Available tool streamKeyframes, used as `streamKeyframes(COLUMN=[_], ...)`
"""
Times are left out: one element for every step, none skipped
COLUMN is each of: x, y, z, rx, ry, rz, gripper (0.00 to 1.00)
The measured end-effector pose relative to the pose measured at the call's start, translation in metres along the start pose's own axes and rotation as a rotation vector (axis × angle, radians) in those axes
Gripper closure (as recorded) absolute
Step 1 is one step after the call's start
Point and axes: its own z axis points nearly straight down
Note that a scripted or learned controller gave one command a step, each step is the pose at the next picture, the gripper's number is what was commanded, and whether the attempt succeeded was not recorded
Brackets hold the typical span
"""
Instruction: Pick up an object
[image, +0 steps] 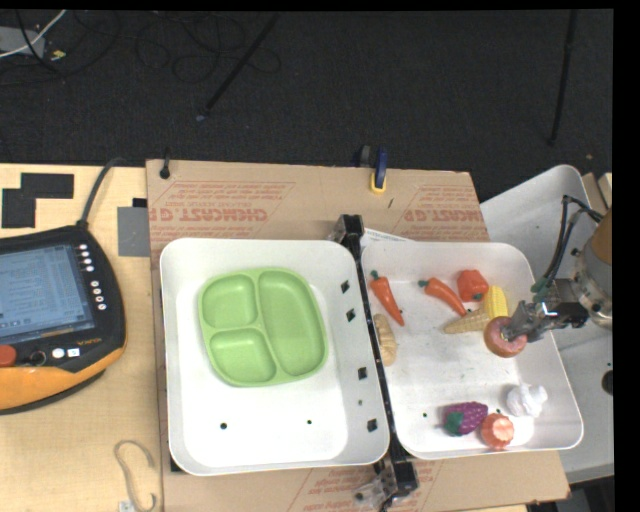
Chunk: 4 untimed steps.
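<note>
The right bin holds several toy foods: an orange carrot, a second carrot, a red pepper, a yellow corn cob, a tan cone and a beige piece by the left wall. Near the front lie purple grapes, a red fruit and a white piece. My gripper reaches in over the bin's right rim and sits right at a round reddish-pink object. Whether it grips that object is unclear.
The left bin holds a green divided plate. A divider with black clips runs between the bins. A teach pendant lies on the bench at the left. A blue and yellow clamp sits on the cardboard's back edge.
</note>
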Motion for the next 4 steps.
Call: streamKeyframes(x=[0.06,0.118,0.178,0.235], y=[-0.009,-0.02,-0.015,-0.02], z=[-0.005,0.004,0.006,0.011], rx=[0.005,0.007,0.006,0.007], ry=[0.004,0.003,0.003,0.003], rz=[-0.004,-0.003,-0.004,-0.003], gripper=[1.0,1.0,1.0,1.0])
